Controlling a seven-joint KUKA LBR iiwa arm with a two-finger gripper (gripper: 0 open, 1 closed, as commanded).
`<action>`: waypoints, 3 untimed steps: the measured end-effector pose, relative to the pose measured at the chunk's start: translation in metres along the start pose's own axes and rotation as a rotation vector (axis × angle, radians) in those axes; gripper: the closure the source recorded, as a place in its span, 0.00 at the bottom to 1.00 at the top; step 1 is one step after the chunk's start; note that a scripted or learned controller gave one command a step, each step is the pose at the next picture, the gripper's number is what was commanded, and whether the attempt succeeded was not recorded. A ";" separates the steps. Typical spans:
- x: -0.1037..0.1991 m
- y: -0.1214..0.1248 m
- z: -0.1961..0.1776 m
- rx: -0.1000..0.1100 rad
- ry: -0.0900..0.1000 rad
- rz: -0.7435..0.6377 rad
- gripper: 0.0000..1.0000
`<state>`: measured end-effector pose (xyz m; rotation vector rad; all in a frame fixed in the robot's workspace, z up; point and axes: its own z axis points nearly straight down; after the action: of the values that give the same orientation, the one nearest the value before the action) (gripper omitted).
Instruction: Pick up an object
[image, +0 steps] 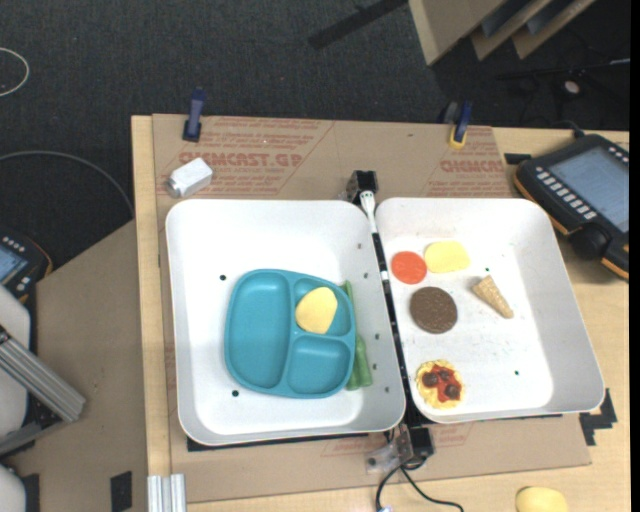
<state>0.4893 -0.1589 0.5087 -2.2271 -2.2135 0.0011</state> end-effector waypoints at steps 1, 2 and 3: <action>0.002 0.005 -0.010 -0.006 -0.003 -0.006 1.00; 0.067 -0.012 0.165 0.017 0.004 -0.011 1.00; 0.074 0.017 0.048 -0.017 -0.003 -0.009 1.00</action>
<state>0.5066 -0.0851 0.4603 -2.2276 -2.2336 -0.0146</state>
